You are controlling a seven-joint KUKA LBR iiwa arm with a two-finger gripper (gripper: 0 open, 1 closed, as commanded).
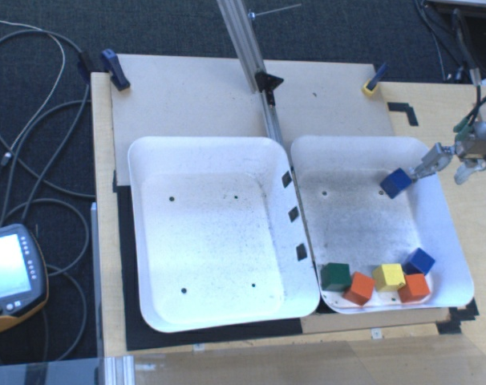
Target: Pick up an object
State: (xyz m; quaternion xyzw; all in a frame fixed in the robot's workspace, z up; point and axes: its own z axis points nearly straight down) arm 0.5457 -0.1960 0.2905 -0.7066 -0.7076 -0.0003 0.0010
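Hanging at the tip of the gripper (426, 167), a blue cube (395, 183) sits over the upper right part of the right bin (435, 207), seemingly lifted clear of its floor, though the slant of the camera makes its height hard to judge. One finger (430, 162) meets the cube's upper right corner; whether the cube is truly pinched between two fingers I cannot tell. Such a corner hold looks thin, so I judge the cube could twist loose and drop back. Five more cubes lie along the bin's lower wall: green (335, 276), orange (359, 288), yellow (389, 277), another orange (415, 287) and another blue (419, 260). The frame edge cuts off the arm (475, 139)
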